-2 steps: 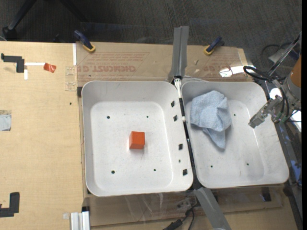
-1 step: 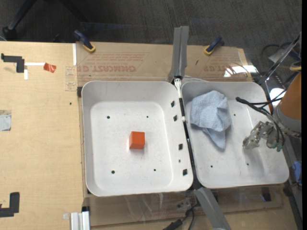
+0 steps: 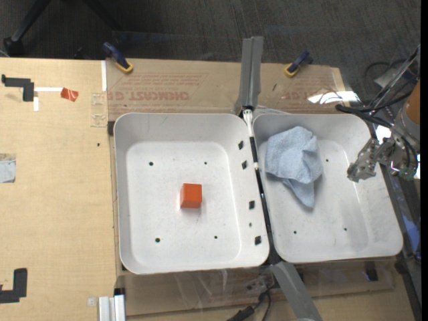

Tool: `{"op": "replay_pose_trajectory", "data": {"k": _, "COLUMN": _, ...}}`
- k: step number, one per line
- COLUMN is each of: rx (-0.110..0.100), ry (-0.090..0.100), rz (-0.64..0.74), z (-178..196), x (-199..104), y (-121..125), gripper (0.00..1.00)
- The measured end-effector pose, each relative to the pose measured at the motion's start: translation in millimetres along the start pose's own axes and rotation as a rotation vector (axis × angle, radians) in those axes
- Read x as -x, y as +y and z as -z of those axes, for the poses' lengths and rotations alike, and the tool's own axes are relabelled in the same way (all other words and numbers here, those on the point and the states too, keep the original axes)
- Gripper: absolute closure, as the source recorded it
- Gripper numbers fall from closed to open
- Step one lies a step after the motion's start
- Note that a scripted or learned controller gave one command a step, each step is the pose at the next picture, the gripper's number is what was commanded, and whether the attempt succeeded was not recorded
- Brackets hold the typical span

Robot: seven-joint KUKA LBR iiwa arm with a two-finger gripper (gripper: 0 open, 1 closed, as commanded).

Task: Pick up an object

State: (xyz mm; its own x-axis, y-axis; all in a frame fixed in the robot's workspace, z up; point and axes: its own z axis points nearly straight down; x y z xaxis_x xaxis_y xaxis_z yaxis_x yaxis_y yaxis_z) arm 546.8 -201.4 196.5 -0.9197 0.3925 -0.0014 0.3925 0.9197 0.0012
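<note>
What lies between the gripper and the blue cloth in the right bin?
In the camera view, only bare white bin floor lies between the gripper and the blue cloth. Both are over the right bin.

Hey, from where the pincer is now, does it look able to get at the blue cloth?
Probably yes. The pincer hangs at the right bin's right side, and the blue cloth lies crumpled against that bin's left side. Bare bin floor is all that lies between them.

Robotics lab, clamped cardboard [image 3: 200, 85], white bins [image 3: 127, 199]
</note>
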Motion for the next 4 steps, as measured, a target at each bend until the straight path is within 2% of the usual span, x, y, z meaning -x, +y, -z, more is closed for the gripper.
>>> {"op": "replay_pose_trajectory", "data": {"k": 1, "rx": 0.001, "ry": 0.003, "rz": 0.358, "z": -53, "x": 6, "y": -3, "gripper": 1.0}}
{"op": "replay_pose_trajectory", "data": {"k": 2, "rx": 0.001, "ry": -0.003, "rz": 0.413, "z": 45, "x": 91, "y": 45, "gripper": 1.0}}
{"op": "replay_pose_trajectory", "data": {"k": 3, "rx": 0.003, "ry": 0.003, "rz": 0.725, "z": -70, "x": 75, "y": 60, "gripper": 1.0}}
{"op": "replay_pose_trajectory", "data": {"k": 4, "rx": 0.002, "ry": -0.004, "rz": 0.997, "z": 41, "x": 86, "y": 89, "gripper": 1.0}}
